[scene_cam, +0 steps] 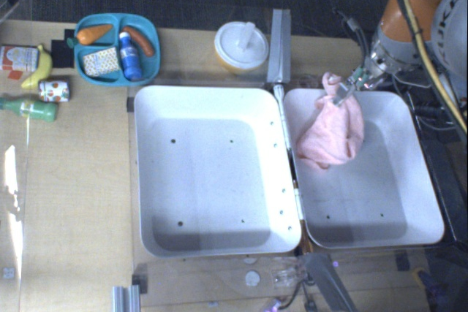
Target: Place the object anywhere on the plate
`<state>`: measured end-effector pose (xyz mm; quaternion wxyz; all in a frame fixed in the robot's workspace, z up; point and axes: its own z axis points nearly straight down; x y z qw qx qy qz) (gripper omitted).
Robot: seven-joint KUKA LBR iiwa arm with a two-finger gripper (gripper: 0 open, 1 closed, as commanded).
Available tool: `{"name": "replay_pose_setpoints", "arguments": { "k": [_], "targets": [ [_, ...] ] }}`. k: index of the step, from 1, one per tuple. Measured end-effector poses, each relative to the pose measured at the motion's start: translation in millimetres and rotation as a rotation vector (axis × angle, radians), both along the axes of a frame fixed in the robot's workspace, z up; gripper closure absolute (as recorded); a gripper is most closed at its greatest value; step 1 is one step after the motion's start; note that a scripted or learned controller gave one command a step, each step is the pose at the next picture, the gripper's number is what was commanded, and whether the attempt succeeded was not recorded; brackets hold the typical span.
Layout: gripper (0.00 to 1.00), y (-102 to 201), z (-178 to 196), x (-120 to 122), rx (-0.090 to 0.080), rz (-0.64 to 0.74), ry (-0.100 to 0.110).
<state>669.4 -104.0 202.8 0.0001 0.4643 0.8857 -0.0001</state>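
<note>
A pink cloth (333,134) hangs bunched over the back left part of the right bin (380,215), with its top corner pulled up to a peak. My gripper (345,93) reaches in from the right and is shut on that upper edge of the cloth. The blue divided plate (150,29) sits on the bench far to the back left, beyond the left bin (212,179). It holds toy food: a carrot, a sausage, a blue bottle and a cracker-like piece.
A white lidded cup (241,45) stands behind the bins next to the metal divider post (278,47). At the far left lie a banana (40,68), a small can (53,90), a green bottle (29,109) and a box (18,58). Cables run at the right.
</note>
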Motion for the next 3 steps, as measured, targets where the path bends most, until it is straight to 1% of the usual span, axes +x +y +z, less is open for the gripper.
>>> {"name": "replay_pose_setpoints", "arguments": {
  "k": [1, 2, 3],
  "targets": [
    [1.00, 1, 20, 2, 0.000, 0.004, -0.002],
    [1.00, 58, 22, -8, 0.001, 0.406, -0.002],
    [1.00, 106, 31, -9, 0.001, 0.807, -0.004]
  ]
}}
